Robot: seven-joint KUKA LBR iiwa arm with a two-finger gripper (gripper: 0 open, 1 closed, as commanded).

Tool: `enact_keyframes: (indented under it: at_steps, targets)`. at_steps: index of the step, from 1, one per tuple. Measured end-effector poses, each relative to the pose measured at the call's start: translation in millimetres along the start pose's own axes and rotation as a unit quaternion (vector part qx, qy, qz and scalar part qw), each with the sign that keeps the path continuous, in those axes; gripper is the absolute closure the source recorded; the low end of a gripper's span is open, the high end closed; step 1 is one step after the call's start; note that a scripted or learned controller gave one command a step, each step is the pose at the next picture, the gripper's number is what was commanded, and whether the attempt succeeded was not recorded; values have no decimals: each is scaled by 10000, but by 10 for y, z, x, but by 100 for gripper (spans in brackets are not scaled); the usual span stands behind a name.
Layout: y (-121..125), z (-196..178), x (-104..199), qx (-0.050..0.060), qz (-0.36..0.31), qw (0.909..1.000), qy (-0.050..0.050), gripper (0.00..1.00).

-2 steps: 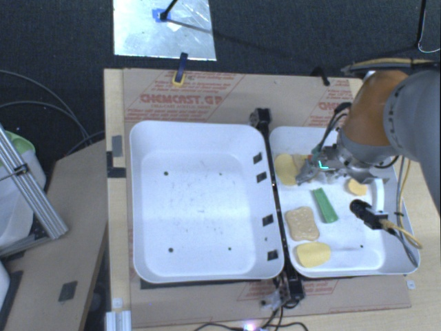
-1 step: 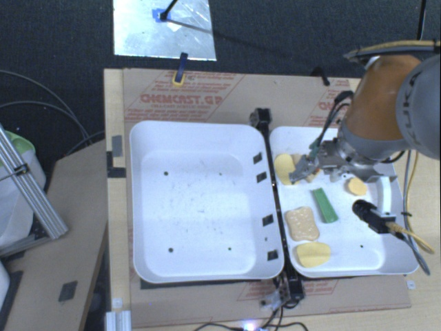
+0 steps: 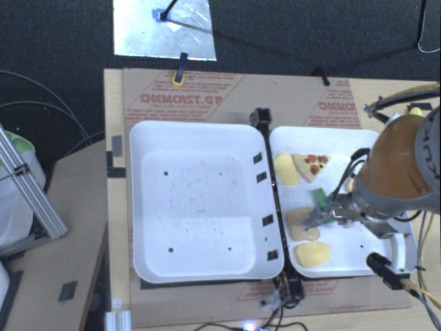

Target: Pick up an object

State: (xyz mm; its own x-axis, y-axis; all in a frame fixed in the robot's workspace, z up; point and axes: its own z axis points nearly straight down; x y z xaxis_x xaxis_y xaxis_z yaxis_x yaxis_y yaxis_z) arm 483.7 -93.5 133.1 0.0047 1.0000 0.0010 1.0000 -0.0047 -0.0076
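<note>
the gripper (image 3: 311, 221) hangs low in the right bin (image 3: 358, 268), its tips over a tan cookie (image 3: 300, 225) near the bin's left wall; whether it is released or clenched cannot be told. a pizza slice (image 3: 312, 163) lies by the far edge, a yellow piece (image 3: 313, 254) in the near left corner.

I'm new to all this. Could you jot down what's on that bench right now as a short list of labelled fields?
Left bin: white, shallow.
Right bin: holds toy food.
Pizza slice: at the far end.
Yellow piece: beside the pizza slice.
Tan round piece: mid bin.
Pale yellow piece: near edge.
Green item: by the end effector.
End effector: low over the tan round piece.
Arm: reaches in from the right.
</note>
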Motion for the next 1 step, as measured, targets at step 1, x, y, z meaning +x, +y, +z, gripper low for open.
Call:
enact_keyframes:
  at_steps: [1]
  targets:
    - [656, -694, 564, -94, -77, 9999, -4, 0]
